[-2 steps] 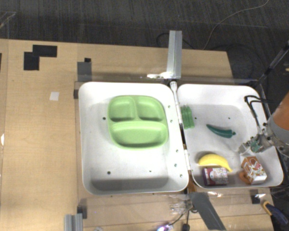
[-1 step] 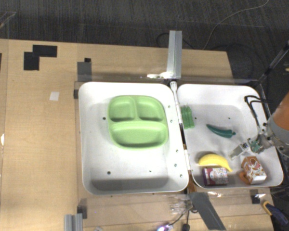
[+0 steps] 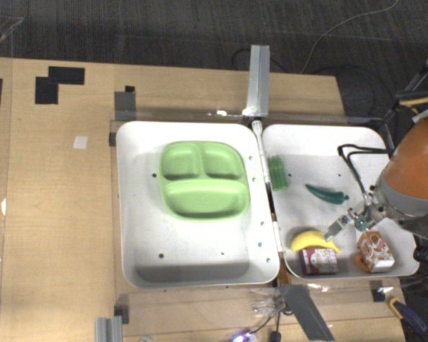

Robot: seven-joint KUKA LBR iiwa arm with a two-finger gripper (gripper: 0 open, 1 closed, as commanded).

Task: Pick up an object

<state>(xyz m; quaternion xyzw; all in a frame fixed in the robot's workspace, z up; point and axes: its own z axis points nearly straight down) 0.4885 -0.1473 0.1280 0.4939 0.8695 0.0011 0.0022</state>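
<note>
- Dark carpet lies behind a wooden desk (image 3: 57,212) carrying two white bins side by side.
- Left bin (image 3: 139,262) holds a green tray (image 3: 202,179).
- Right bin (image 3: 299,144) holds a green block (image 3: 277,172) by its left wall, a teal pepper (image 3: 327,193) mid-bin, and a banana (image 3: 312,240), can (image 3: 319,261) and carton (image 3: 374,252) along its near edge.
- End effector (image 3: 351,221) hovers between banana and carton, gripping nothing; whether it is apart or together I cannot tell.
- Likely target: banana or carton. Centre over one item, clear of its neighbours and the near wall, descend straight, then close.
</note>
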